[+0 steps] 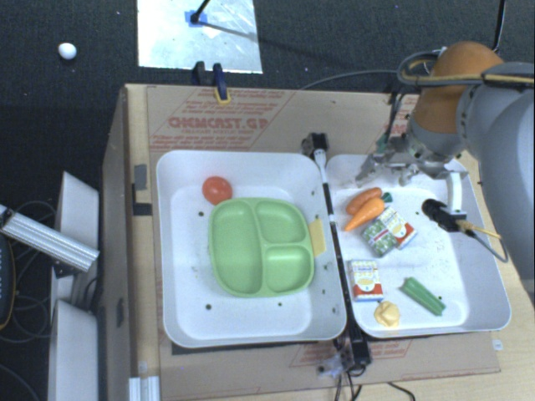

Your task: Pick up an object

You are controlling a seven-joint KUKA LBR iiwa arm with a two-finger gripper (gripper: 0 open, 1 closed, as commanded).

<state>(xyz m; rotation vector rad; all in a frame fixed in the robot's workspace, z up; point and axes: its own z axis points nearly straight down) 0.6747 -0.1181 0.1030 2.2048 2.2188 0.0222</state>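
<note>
My claw hangs spread wide and holding nothing over the far end of the right bin, just beyond the carrots, so I risk closing on air or nudging them sideways.

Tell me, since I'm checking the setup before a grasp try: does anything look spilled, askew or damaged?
Nothing looks spilled or broken. The green tray sits slightly skewed in the left bin, and a yellow piece is wedged at its right edge.
</note>
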